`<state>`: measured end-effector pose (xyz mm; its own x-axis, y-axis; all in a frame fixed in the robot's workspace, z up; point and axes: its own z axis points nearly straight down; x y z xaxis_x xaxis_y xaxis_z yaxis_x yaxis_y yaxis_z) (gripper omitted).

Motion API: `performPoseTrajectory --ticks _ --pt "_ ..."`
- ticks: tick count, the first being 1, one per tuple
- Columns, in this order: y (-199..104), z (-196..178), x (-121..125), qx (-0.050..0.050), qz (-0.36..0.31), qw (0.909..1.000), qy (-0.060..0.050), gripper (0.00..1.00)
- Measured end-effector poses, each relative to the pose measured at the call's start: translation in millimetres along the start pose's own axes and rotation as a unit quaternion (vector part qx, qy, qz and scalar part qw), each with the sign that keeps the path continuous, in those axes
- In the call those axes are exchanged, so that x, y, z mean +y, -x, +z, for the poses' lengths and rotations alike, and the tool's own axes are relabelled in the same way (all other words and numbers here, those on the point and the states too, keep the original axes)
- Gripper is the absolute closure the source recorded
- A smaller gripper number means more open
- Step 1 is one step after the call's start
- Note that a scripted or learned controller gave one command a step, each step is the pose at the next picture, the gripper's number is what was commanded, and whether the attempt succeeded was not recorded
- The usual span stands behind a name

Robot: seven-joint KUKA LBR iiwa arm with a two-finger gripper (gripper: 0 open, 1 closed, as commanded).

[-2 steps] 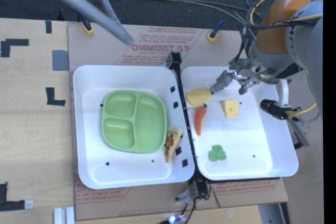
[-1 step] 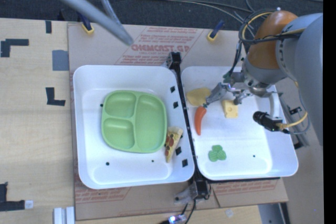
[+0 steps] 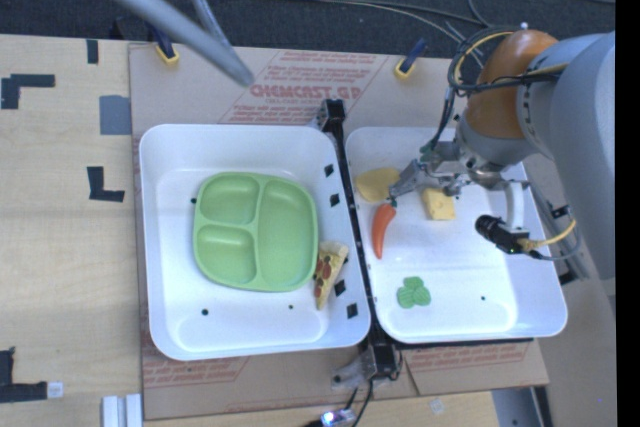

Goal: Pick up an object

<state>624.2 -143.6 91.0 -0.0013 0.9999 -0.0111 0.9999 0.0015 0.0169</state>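
Observation:
In the right bin [image 3: 520, 310] lie a flat yellow disc [image 3: 376, 183], an orange-red pepper [image 3: 383, 229], a yellow cheese wedge [image 3: 439, 206] and a small green broccoli piece [image 3: 413, 293]. My gripper [image 3: 432, 181] hangs low over the bin's far part, between the yellow disc and the cheese wedge, just above the wedge. The arm's wrist with its orange band [image 3: 510, 80] rises behind it. I see nothing lifted off the bin floor. The gripper body hides part of the space above the wedge.
The left bin [image 3: 165, 315] holds a green sectioned plate [image 3: 255, 230] and a pizza slice [image 3: 328, 273] against the divider [image 3: 345, 205]. A black cable connector [image 3: 497, 233] juts from the arm over the right bin's right side. Cardboard and wood surround the bins.

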Motion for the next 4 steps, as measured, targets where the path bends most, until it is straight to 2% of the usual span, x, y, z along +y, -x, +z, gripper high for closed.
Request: performPoseTrajectory --ticks 1,2,4 --pt "-0.8 -14.2 2.6 0.0 -0.001 1.0 0.003 1.0" --pt "6.9 -60.8 6.7 0.005 0.0 1.0 -0.007 1.0" --pt "1.5 -159.2 29.3 0.005 -0.001 1.0 -0.006 1.0"
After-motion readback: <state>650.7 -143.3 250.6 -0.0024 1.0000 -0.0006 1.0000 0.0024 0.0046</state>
